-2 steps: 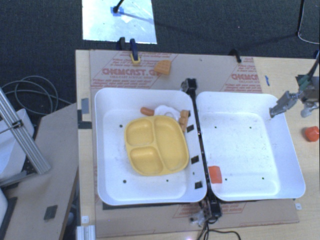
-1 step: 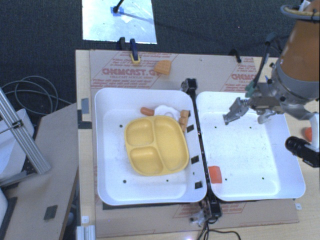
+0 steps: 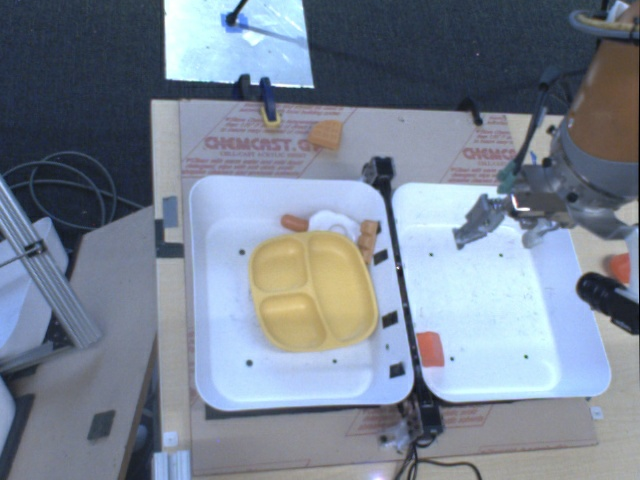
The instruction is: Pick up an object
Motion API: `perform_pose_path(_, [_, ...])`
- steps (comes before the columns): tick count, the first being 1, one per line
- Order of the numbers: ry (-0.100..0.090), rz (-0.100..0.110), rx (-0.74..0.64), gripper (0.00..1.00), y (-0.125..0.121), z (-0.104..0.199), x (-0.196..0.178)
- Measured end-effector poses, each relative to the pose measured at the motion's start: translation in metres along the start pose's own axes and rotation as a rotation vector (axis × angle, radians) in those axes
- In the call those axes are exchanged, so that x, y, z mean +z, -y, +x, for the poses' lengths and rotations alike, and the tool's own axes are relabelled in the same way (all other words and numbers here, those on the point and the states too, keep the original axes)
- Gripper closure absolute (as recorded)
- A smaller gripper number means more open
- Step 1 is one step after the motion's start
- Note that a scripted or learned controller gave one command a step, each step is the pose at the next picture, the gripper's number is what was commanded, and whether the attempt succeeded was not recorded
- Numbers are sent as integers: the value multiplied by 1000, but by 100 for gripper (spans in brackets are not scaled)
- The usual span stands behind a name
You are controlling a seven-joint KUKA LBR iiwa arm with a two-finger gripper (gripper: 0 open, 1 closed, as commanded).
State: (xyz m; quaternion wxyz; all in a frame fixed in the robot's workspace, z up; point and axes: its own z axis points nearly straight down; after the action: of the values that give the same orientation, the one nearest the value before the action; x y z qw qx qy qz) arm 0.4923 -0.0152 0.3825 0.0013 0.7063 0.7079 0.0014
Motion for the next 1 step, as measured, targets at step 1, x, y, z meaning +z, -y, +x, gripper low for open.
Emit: perform_pose_path(1, [0,0,0,0,0,0,0])
